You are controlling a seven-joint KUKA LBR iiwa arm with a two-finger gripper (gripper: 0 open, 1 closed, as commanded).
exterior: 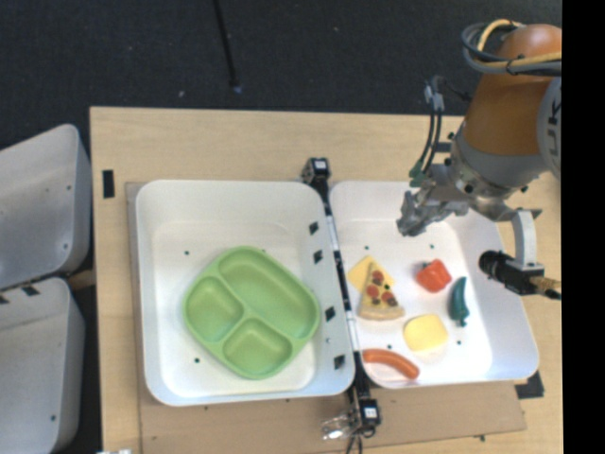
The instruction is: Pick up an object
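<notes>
The fingers (pixel 413 223) hang over the upper part of the right bin (pixel 378 201), pointing down and toward the left; they look dark and close together, with nothing seen between them, but whether they are parted or closed cannot be told from this slant.

Below and to the right of the fingers lies a small red piece (pixel 435 275), roughly round with no clear long axis. Just right of it a dark green pepper (pixel 459 301) runs nearly up and down the view, slightly tilted. Below and a little left of the fingers, a pizza slice (pixel 374 289) points its narrow tip up-left. Farther below sit a yellow block (pixel 425 333) and a red sausage (pixel 389 363), its length running left to right, dipping rightward.

Far left of the fingers, the left bin (pixel 161 216) holds a green divided plate (pixel 250 312) on the counter (pixel 255 145).
</notes>
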